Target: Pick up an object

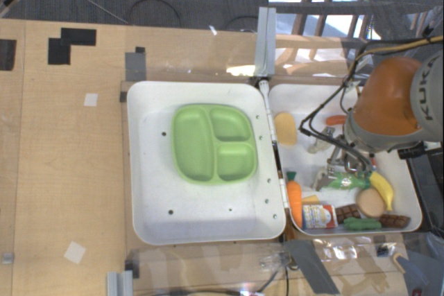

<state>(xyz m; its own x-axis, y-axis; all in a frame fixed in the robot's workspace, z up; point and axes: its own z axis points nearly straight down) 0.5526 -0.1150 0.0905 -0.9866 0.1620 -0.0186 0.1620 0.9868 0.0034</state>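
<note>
My gripper hangs low in the right bin, under the grey arm with its orange band. It sits just over the left end of a green bottle-like object. Around it lie a yellow banana, a tan egg-shaped object, an orange carrot, a small labelled can and a pale yellow lump. The arm hides part of the bin's back right.
The left bin holds a green divided plate. Brown bars and a green pickle shape line the right bin's front wall. A red object lies behind the gripper, and black cables loop beside the wrist.
</note>
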